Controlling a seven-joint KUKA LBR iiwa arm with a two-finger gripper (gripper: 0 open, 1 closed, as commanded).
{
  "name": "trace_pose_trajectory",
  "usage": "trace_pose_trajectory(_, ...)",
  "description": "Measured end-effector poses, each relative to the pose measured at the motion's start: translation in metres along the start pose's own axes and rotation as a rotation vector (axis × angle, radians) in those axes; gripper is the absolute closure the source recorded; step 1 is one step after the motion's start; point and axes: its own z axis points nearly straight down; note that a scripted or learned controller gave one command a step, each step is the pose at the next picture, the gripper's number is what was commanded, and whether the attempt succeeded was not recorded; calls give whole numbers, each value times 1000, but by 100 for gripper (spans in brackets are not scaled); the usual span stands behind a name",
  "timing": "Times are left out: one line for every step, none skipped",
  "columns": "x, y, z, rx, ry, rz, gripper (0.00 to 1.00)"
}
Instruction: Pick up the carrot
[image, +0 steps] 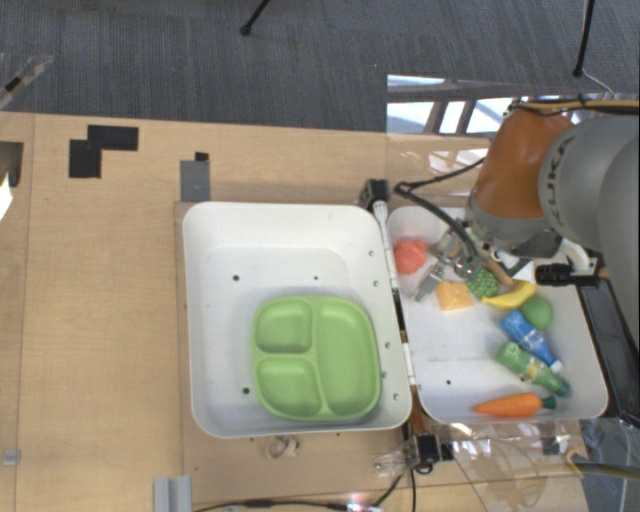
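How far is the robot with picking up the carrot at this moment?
Nothing looks done yet: the carrot lies on the floor of the right bin, near its front edge. The hand is over the back of that bin, by the red and yellow toys. Reaching, gripping and lifting the carrot are all left.

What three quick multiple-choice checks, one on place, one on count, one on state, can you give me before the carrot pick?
1. Where does the carrot lie?
A. on the green plate
B. at the right bin's near edge
C. on the bench outside the bins

2. How many compartments has the plate?
A. two
B. three
C. five

3. How does the carrot stand to the gripper?
A. lying apart from it
B. between its fingers
C. hanging beneath it

Answers:
1. B: it lies along the near wall of the right bin.
2. B: two small wells and one long one show.
3. A: the gripper is at the bin's far end, by the red piece.
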Motion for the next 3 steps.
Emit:
trace_pose_trajectory(-3,3,-15,-6,-12,-7,100)
trace_pose_trajectory(-3,3,-14,-6,-11,-8,0)
trace_pose_trajectory(1,4,0,1,-1,-70,0)
